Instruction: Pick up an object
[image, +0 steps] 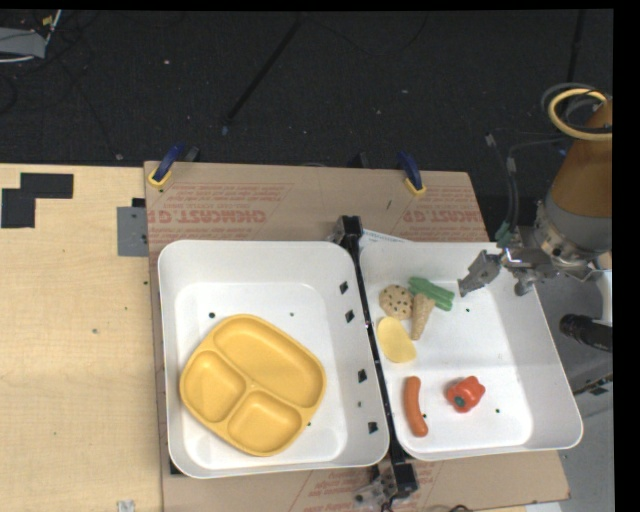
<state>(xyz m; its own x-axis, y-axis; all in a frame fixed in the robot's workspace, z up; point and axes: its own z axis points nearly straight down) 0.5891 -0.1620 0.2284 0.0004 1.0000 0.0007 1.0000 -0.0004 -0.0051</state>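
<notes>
In the right bin (540, 400) lie several toy foods. A speckled cookie (396, 299), a green piece (432, 292), a beige cone (421, 316) and a pale yellow slice (396, 342) cluster near the bin's left wall. Toward the front lie an orange sausage (416, 406) and a red pepper (465, 393). My gripper (498, 279) hangs over the bin's back right part, to the right of the green piece and apart from it. Its fingers are open with nothing between them.
The left bin (200, 270) holds a yellow divided plate (253, 383). A black divider (362, 330) runs between the two bins. Both stand on cardboard (300, 205) held by clamps at the back. The orange-banded arm (585, 180) rises at the right.
</notes>
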